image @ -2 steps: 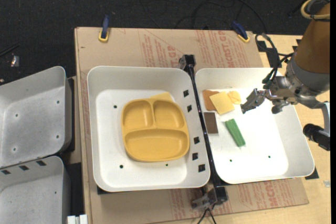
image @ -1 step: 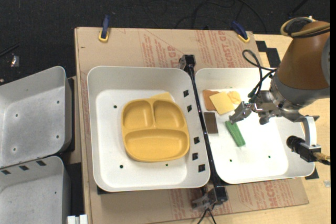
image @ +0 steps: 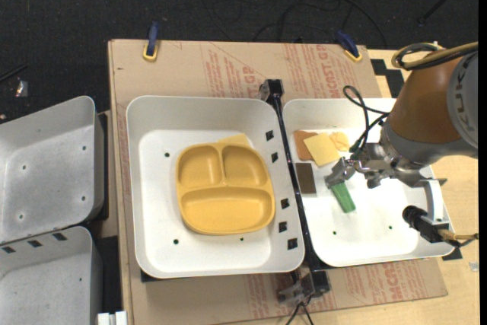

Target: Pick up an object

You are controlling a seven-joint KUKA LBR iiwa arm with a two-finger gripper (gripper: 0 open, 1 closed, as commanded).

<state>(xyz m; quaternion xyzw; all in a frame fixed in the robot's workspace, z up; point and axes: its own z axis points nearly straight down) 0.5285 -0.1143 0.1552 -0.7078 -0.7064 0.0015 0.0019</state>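
Observation:
In the right bin [image: 380,240] lies a green stick-shaped object [image: 345,199], slanting down to the right. My gripper [image: 344,173] is low over the stick's upper end, reaching in from the right; whether it touches the stick is unclear. Just above it a yellow flat slice [image: 326,148] rests partly on a tan-brown slice [image: 306,142]. A dark brown rectangular piece [image: 305,179] sits at the bin's left wall. The arm's orange band [image: 430,99] rises at the right.
The left bin [image: 152,240] holds a yellow divided plate [image: 225,189]. A black divider [image: 288,164] runs between the bins. Cables trail over the right bin's far and right edges. Grey metal trays [image: 46,164] stand left of the bench.

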